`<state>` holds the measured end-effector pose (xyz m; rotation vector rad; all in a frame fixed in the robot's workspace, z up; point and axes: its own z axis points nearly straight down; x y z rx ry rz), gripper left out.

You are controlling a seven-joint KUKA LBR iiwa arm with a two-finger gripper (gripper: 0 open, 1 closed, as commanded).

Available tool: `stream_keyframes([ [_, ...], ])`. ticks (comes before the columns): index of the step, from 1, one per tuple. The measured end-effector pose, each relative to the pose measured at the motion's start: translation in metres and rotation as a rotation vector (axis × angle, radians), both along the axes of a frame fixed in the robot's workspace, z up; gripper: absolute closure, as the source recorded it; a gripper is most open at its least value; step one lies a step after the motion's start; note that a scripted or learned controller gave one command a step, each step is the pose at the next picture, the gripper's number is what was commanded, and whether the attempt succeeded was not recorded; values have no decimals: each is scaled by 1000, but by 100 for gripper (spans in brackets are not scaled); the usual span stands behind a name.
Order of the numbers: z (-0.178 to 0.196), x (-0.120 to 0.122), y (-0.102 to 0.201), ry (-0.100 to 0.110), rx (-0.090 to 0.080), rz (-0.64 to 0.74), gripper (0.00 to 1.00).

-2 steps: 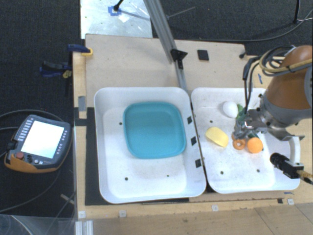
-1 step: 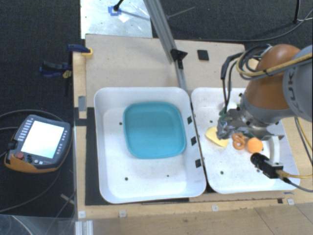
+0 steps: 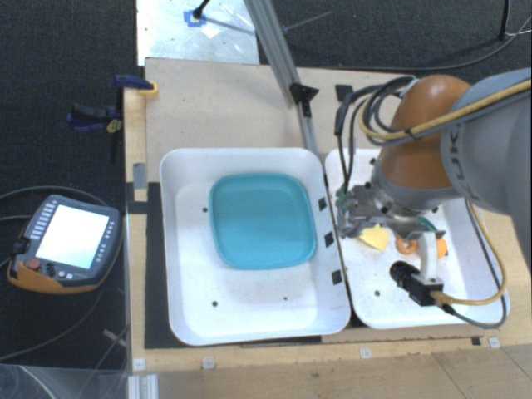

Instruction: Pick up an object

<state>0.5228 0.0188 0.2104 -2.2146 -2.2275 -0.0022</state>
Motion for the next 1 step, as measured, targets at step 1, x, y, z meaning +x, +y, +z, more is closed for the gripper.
stream_keyframes([
  [1, 3, -5, 44, 0, 0, -2, 100],
])
